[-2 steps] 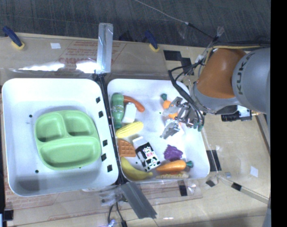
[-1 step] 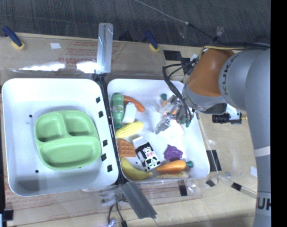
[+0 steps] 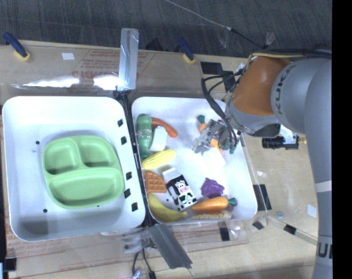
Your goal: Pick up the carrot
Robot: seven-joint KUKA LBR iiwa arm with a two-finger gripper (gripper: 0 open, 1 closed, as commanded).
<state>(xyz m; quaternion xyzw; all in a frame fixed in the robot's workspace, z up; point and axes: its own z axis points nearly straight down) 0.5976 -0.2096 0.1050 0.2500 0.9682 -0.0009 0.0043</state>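
Near the right bin's (image 3: pixel 245 173) far wall, fingers (image 3: pixel 214 139), state unclear, hover above open floor.

The carrot (image 3: pixel 211 204) lies hemmed in at the right bin's (image 3: pixel 241 161) near wall — purple grapes (image 3: pixel 212 187) just beyond it, a cow-patterned carton (image 3: pixel 182 193) and banana (image 3: pixel 164 210) to its left. Bare white floor opens at mid-right of the bin — beneath the claw (image 3: pixel 215 138).
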